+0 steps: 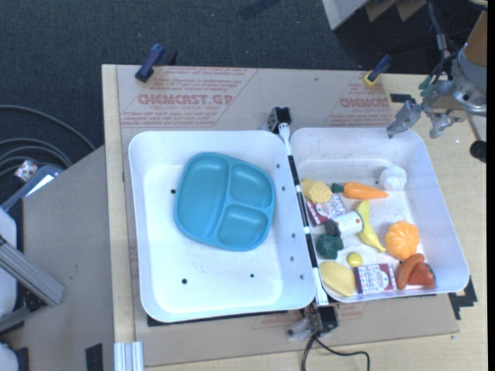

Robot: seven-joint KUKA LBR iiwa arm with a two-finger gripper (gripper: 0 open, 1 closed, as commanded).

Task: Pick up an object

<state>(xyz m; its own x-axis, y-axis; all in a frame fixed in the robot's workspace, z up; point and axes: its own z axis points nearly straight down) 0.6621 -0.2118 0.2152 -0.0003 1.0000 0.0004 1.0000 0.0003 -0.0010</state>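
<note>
The right bin [433, 172] holds several toy foods: a carrot [363, 191], a white ball [393, 178], a yellow banana [369, 228], an orange pumpkin [402, 239], a red piece [415, 273], a small carton [374, 277], a yellow lemon shape [336, 277] and a dark green piece [329, 244]. My gripper [421, 121] hangs open over the bin's far right corner, above and behind the white ball. Nothing sits between its fingers.
The left bin [155, 230] carries a blue divided plate [226, 201]. Black clamps [280, 117] join the two bins at the middle seam. A blue clip [149, 62] and a yellow-blue clip [377, 69] sit on the cardboard at the back.
</note>
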